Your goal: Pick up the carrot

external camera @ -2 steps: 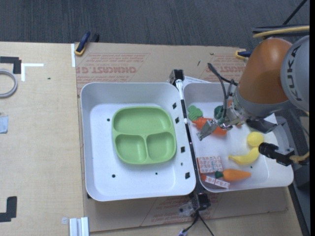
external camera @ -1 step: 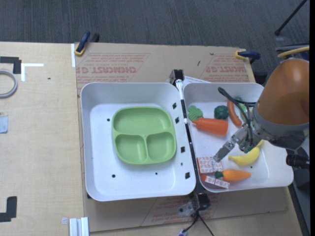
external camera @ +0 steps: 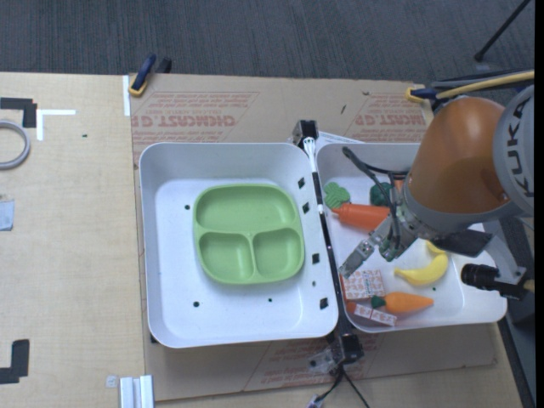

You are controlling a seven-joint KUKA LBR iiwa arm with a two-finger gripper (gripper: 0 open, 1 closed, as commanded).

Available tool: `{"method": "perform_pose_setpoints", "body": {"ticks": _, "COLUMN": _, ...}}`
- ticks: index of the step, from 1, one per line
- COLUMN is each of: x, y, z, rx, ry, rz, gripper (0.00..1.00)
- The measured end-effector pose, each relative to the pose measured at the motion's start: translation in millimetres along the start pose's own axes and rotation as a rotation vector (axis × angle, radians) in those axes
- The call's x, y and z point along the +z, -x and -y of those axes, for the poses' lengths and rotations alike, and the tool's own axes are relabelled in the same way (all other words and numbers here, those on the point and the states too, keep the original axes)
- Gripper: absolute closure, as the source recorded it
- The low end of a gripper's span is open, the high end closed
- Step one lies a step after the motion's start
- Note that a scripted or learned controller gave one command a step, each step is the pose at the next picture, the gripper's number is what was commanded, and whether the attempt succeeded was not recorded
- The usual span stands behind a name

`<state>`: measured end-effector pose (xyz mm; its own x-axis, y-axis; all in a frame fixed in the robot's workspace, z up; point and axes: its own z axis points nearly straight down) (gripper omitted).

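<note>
1. So far, nothing of the pick looks done: the carrot (external camera: 360,216) lies flat on the floor of the right bin (external camera: 476,313), near that bin's left wall and toward its far edge, with its green top (external camera: 337,195) pointing at the far-left corner.
2. The arm (external camera: 455,164) reaches over the right bin from the right edge, and its orange band covers much of the bin's far half.
3. The claw (external camera: 361,259) hangs just on the near side of the carrot, slanting down toward the left wall. It appears to be close beside the carrot, not around it.
4. Whether the claw is apart or together cannot be told from this slanted view. No object shows within it, so nothing can be counted as grasped.
5. A second orange piece (external camera: 406,303), also carrot-like, lies by the bin's near edge, with a banana (external camera: 422,270) just beyond it and a small printed box (external camera: 364,284) to its left. The claw stands between these and the leafy carrot.
6. The left bin (external camera: 161,253) carries a green plate (external camera: 250,233), which plays no part in this task.
7. What is left, by this judgement, is nearly all of the work: bring the claw over one carrot, set it down around the body, close on it, and lift it off the bin floor.
</note>
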<state>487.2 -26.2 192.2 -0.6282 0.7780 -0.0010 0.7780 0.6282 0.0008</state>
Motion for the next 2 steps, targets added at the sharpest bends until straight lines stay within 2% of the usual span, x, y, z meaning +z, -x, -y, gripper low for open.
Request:
{"method": "perform_pose_setpoints", "body": {"ticks": 1, "x": -0.5, "y": 38.8, "z": 41.6, "rx": -0.378, "ry": 0.001, "rz": 0.002, "gripper": 0.00}}
{"method": "perform_pose_setpoints", "body": {"ticks": 2, "x": 0.0, "y": 48.8, "z": -47.4, "rx": -0.414, "ry": 0.001, "rz": 0.001, "gripper": 0.00}}
